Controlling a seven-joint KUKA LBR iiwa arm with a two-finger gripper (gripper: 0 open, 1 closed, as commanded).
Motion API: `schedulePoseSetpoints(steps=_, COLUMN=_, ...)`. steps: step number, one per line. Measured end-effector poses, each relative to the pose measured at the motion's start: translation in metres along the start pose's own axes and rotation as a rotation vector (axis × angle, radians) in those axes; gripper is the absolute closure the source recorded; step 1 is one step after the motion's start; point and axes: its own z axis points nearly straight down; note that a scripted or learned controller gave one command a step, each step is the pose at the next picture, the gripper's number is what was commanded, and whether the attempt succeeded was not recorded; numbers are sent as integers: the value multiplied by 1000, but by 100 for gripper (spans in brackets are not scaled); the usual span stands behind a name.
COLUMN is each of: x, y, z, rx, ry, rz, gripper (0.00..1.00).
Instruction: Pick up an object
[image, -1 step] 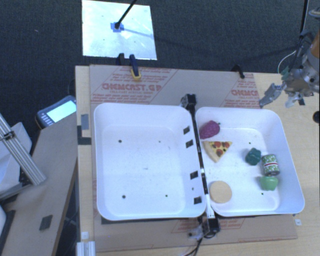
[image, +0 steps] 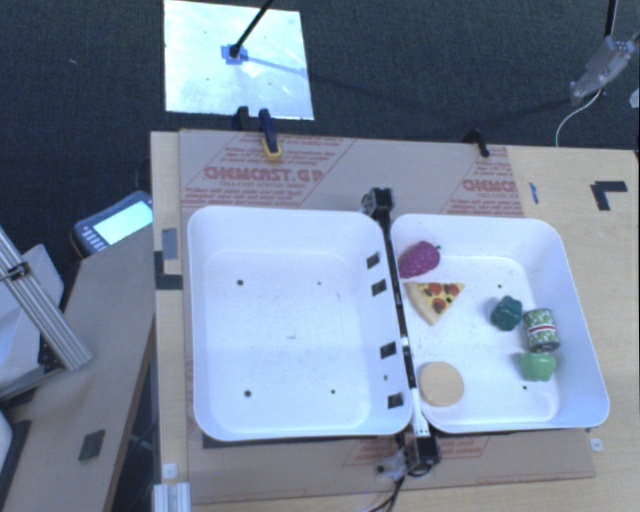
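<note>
The right bin (image: 560, 270) holds several small toys. A purple grape bunch (image: 419, 259) lies near its back left corner, with a pizza slice (image: 435, 298) just in front of it. A round tan cookie (image: 440, 383) rests near the front left. Toward the right wall sit a dark green broccoli-like piece (image: 506, 313), a small green-labelled can (image: 540, 328) and a light green pepper (image: 537, 365).
The left bin (image: 215, 400) sits beside the right one, joined by black clips along the shared rim (image: 385, 290). A grey metal plate (image: 238, 60) lies on the dark floor behind the bench. A small device with a screen (image: 112, 225) and an aluminium rail (image: 40, 310) stand at left.
</note>
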Motion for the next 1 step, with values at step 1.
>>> schedulePoseSetpoints(steps=1, x=-1, y=0, z=-1, rx=15, ry=2, rz=-2, gripper=100)
